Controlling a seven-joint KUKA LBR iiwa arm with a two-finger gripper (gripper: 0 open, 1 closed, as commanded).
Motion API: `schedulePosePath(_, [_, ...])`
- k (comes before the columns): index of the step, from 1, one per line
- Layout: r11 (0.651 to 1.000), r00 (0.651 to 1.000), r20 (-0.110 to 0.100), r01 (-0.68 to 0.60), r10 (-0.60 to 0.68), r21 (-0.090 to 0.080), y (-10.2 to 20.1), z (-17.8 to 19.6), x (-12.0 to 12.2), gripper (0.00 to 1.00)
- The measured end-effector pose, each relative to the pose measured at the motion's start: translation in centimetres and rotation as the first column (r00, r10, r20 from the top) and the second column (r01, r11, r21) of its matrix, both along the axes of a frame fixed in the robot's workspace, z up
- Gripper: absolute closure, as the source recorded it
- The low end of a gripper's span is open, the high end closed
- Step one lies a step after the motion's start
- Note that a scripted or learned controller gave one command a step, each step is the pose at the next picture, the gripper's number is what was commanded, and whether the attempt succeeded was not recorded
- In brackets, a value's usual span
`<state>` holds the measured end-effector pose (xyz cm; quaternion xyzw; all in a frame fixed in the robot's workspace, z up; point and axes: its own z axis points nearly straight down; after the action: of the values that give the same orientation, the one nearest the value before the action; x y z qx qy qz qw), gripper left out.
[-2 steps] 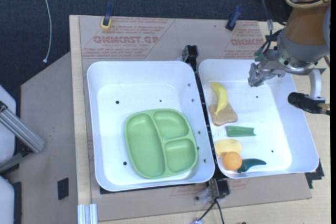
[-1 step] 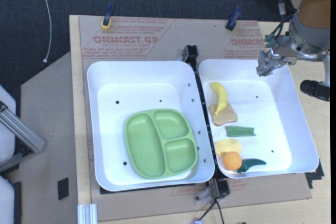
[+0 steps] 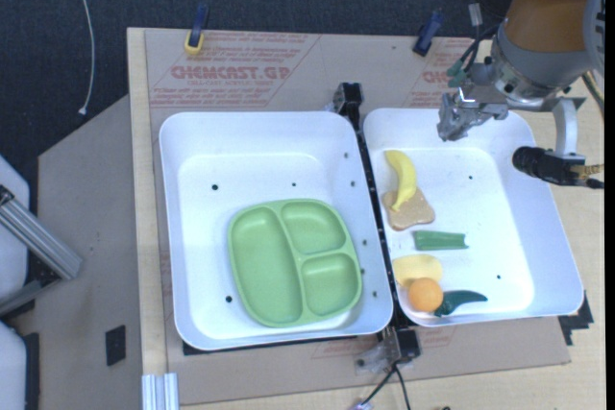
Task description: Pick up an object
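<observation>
My gripper [image 3: 462, 122] hangs over the far left corner of the right bin [image 3: 524, 235], with the grey wrist and orange band above it. Nothing shows beneath or in it. The bin's objects lie along its left side, nearer the camera than the gripper: a yellow banana [image 3: 404, 174], a tan bread slice [image 3: 409, 212] touching its lower end, and a flat green piece [image 3: 440, 241]. At the front corner sit a pale yellow item [image 3: 417, 266], an orange ball [image 3: 425, 294] and a dark green pepper [image 3: 463, 300].
The left bin [image 3: 192, 206] holds a green divided plate [image 3: 293, 260]. A black clamp [image 3: 348, 97] sits between the bins at the back. A black cylinder [image 3: 540, 163] juts over the right bin's right rim. Blue clips [image 3: 428, 32] stand on the cardboard behind.
</observation>
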<state>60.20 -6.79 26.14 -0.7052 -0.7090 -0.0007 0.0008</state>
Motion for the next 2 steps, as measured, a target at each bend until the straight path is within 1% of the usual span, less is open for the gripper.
schedulePosePath(1, [1.000,1.000,-0.004,0.000,0.000,0.000,5.2,-1.6,-1.6,1.00])
schedulePosePath(2, [1.000,1.000,-0.002,-0.002,0.002,0.001,11.0,-1.1,-2.3,1.00])
